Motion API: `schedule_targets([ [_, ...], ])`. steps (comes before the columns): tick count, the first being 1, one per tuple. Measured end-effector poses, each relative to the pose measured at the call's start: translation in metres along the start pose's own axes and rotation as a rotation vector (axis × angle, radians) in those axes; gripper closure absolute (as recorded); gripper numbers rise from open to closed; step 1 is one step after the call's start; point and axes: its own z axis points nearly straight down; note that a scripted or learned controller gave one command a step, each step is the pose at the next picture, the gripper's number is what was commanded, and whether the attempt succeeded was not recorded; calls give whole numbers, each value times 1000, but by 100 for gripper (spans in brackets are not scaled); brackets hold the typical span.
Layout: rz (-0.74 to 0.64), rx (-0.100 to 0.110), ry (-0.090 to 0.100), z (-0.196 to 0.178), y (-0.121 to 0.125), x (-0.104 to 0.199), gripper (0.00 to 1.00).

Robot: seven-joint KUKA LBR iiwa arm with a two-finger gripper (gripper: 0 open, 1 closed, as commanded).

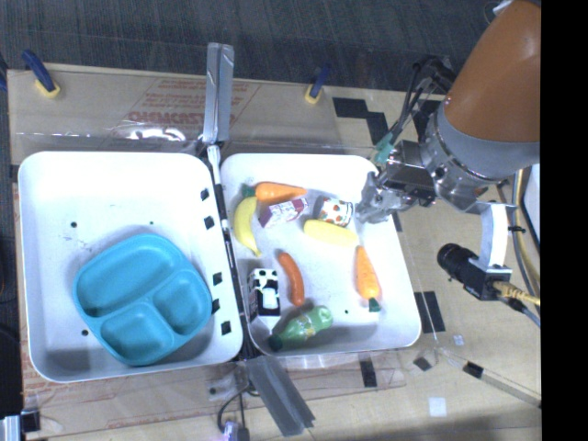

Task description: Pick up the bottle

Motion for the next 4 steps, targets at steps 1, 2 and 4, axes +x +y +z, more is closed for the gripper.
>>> schedule_targets([
  [1, -163, 2, -1, -33, 99, -12, 100],
  [2, -133, 5, -1, 112, 150, 28, 100],
  [4, -253, 4, -1, 149, 47, 21, 100],
])
